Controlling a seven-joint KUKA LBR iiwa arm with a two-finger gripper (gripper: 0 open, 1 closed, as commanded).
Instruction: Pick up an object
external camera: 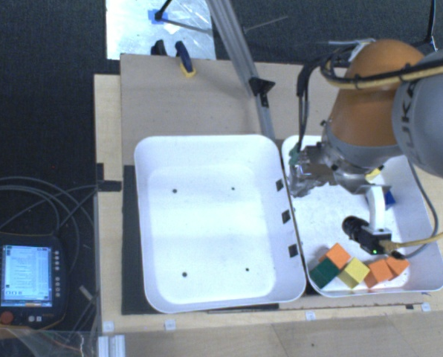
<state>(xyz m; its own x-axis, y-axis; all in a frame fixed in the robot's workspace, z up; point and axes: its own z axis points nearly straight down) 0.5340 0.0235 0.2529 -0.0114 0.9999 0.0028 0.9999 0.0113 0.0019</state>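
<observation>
Several small blocks lie bunched at the near end of the right bin [432, 276]: an orange cube [338, 256], a green block [324, 274], a yellow block [352, 273] and a second orange block [383, 271]. A small blue piece [389, 197] shows further back, half hidden by the arm. My gripper [302, 175] hangs over the far left part of the right bin, close to the wall between the bins and well behind the blocks. Nothing is seen in its grasp.
The left bin [207, 222] sits beside the right one, their walls nearly touching. A slanted metal pole [236, 43] crosses the back of the bench. Clamps [180, 56] rest at the far edge. A teach pendant [24, 277] lies off the bench at left.
</observation>
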